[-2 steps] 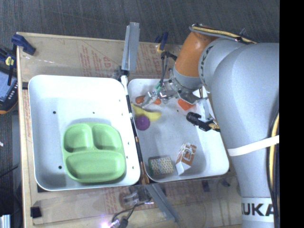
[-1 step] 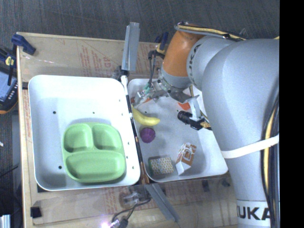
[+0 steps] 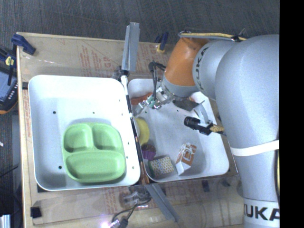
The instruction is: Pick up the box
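The small carton-like box [image 3: 186, 156] near the right bin's [image 3: 216, 167] front edge looks light and crushable, best pinched across its narrow sides.

Arm [image 3: 247, 108]: big smooth grey casing, rounded and chunky, slight gloss. Orange band [image 3: 184, 63] seen above wrist, also rounded. Thin white seam [image 3: 254, 148] run across grey shell lower down. "KUKA" lettering [image 3: 261, 213] printed in white near bottom. Yellow-black cable [image 3: 209, 34] routed over top of orange part. Wrist end [image 3: 159, 99] made of small metal bits and wires, details too small to make out.
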